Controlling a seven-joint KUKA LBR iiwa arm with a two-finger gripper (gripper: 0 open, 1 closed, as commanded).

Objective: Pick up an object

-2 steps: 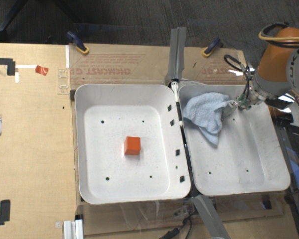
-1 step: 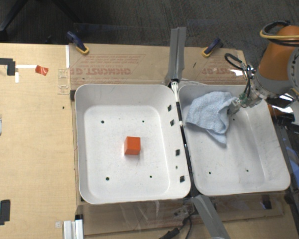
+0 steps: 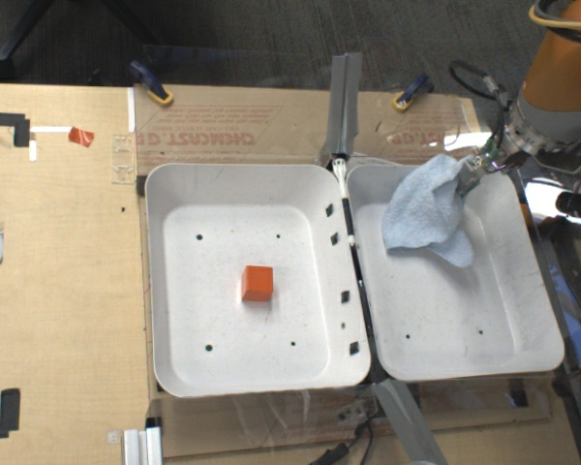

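A light blue cloth (image 3: 424, 217) hangs in the far part of the right bin (image 3: 484, 347). Its upper right corner is pulled up to a peak and its lower folds trail on the bin floor. My gripper (image 3: 470, 170) is at that peak, near the bin's far right corner, with its dark fingers shut on the cloth's corner. An orange-red cube (image 3: 258, 284) sits alone near the middle of the left bin (image 3: 174, 260), far from the gripper.
A grey divider post (image 3: 343, 105) rises between the bins at the back. Blue-and-yellow clamps (image 3: 151, 82) (image 3: 411, 92) grip the cardboard behind them. A wooden board (image 3: 48, 260) with a small red tag (image 3: 80, 137) lies to the left.
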